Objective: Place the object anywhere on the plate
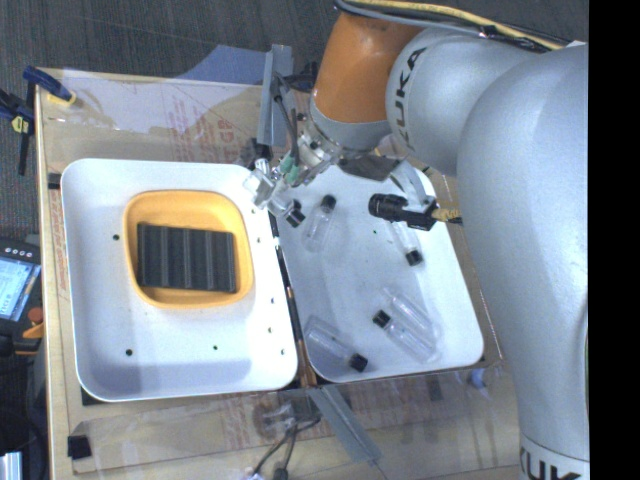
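Note:
A yellow plate (187, 211) with a dark ridged insert (188, 256) lies in the left bin (100, 358). Several clear vials with black caps lie in the right bin (455, 318): one (320, 226) near the top left, one (406, 244) by the middle, one (408, 326) lower right and one (332, 346) at the front. My gripper (268, 186) hangs over the seam between the bins at their far end, just past the plate's top right corner. A small clear vial with a black cap (291, 211) sits right under it; whether it is held is unclear.
The raised rims of both bins meet in a ridge (285, 288) below the gripper. Grey metal brackets (272, 93) stand behind the bins. A blue clamp (48, 83) sits at the bench's far left corner, and a small screen (15, 283) at the left edge.

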Motion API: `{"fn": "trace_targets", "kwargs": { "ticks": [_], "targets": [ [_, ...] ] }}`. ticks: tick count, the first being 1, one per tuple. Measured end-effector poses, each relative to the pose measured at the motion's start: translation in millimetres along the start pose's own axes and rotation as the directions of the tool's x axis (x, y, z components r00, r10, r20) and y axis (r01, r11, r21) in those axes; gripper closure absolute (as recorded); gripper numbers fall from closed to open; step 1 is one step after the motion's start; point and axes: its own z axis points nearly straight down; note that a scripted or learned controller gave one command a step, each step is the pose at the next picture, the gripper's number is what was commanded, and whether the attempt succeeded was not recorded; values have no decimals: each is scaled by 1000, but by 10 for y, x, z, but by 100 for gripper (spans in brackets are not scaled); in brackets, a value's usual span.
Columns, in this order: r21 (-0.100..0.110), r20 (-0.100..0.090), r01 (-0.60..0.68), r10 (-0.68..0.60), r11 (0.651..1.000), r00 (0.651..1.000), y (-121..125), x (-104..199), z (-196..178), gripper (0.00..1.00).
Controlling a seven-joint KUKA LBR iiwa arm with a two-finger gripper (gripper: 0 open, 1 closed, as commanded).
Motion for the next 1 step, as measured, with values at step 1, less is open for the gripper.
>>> {"fn": "trace_targets", "kwargs": {
  "ticks": [1],
  "targets": [
    [-1, 0, -1, 1, 1000, 1000, 0, -2, -2, 0]
  ]
}}
